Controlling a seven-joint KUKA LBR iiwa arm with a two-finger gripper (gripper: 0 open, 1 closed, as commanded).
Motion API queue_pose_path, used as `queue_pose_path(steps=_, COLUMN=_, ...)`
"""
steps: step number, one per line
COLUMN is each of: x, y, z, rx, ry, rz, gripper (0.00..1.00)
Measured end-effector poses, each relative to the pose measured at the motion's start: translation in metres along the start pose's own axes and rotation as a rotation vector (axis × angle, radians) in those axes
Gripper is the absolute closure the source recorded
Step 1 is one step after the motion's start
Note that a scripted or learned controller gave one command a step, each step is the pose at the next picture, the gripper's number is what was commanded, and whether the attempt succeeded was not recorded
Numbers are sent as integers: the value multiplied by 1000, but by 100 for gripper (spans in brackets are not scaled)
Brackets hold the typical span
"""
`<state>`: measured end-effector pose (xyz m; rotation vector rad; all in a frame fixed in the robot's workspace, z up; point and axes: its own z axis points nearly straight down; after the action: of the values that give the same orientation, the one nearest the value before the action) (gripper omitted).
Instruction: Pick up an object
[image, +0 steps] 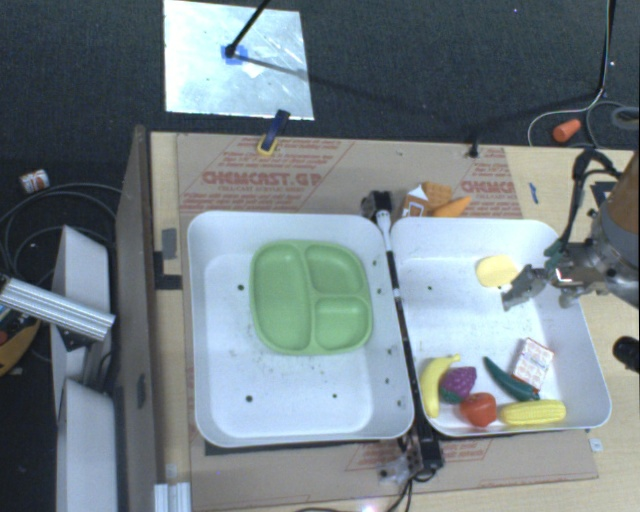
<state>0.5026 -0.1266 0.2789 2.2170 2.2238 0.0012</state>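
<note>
The right bin (440, 290) holds several toy foods. A pale yellow lemon-like piece (496, 270) lies near its far side. Along the near edge lie a banana (436, 381), purple grapes (460, 380), a red piece (479, 408), a dark green vegetable (507, 378), a corn cob (532, 412) and a small printed box (533, 361). My gripper (521, 291) hangs over the right bin's right half, just right of and slightly nearer than the lemon-like piece. Nothing shows in its grasp.
A green divided plate (308, 297) lies in the left bin (225, 400). Orange and white items (438, 202) sit on the cardboard behind the bins. A black divider rail (396, 300) runs between the bins. Cables trail at the right.
</note>
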Motion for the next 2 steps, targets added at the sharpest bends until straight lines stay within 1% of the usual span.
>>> queue_pose_path(steps=1, x=0, y=71, z=62, rx=-1, ry=0, rz=-4, gripper=0)
queue_pose_path(steps=2, x=-46, y=107, z=109, rx=0, ry=-2, rz=4, gripper=0)
